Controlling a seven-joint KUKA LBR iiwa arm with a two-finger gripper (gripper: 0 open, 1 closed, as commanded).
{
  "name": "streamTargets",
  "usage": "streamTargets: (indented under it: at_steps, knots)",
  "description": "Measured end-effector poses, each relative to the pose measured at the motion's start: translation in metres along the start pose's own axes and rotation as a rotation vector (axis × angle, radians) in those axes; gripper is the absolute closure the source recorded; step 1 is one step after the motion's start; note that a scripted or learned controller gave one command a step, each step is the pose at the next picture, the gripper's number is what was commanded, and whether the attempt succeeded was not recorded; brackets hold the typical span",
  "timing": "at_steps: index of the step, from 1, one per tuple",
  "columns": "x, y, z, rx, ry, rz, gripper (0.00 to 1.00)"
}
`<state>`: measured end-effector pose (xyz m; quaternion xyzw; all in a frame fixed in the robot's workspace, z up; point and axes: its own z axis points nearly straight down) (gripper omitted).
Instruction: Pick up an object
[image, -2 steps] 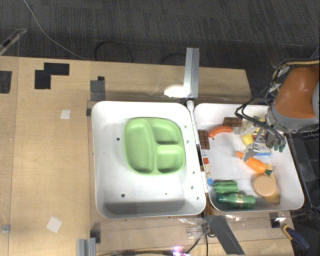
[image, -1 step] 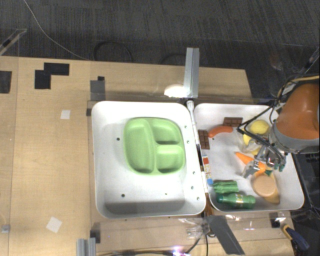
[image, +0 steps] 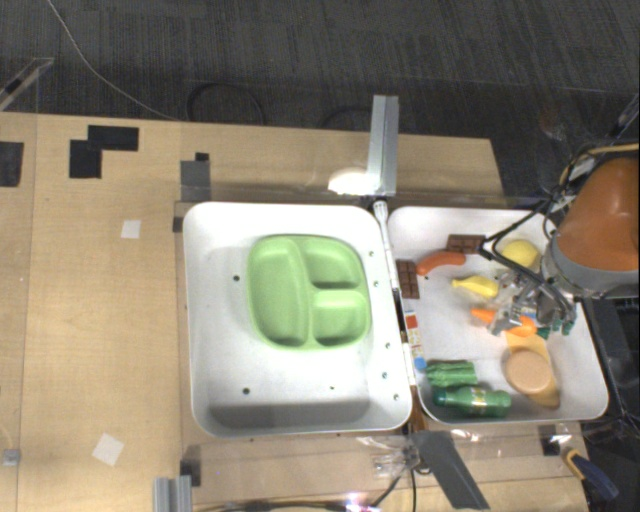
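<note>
Light fell evenly and fairly brightly from overhead. The strongest glare was a blown-out white patch (image: 350, 182) on the table (image: 90, 330) at 12 o'clock of the left bin (image: 215, 300), beside the metal post (image: 383, 145). A soft grey shadow lay along that bin's inner wall at 6 o'clock, and a fainter one edged the green divided tray (image: 305, 290) at its 6 o'clock side. The dark carpet (image: 250, 50) at 12 o'clock showed fine grain. Focus was moderate overall; the claw (image: 530, 312) and the small items around it looked smeared and hard to separate. The orange band (image: 605, 215) at 3 o'clock was softly blurred.
</note>
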<state>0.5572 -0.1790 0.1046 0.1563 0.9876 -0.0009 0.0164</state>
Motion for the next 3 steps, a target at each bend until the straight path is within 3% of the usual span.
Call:
streamTargets:
  at_steps: [1,2,3]
  knots:
    - [-0.033,0.035,-0.102,-0.001,0.015,-0.141,1.00]
    - [-0.008,0.108,-0.107,-0.001,0.025,-0.007,1.00]
    - [-0.034,0.160,-0.120,-0.002,0.022,-0.074,1.00]
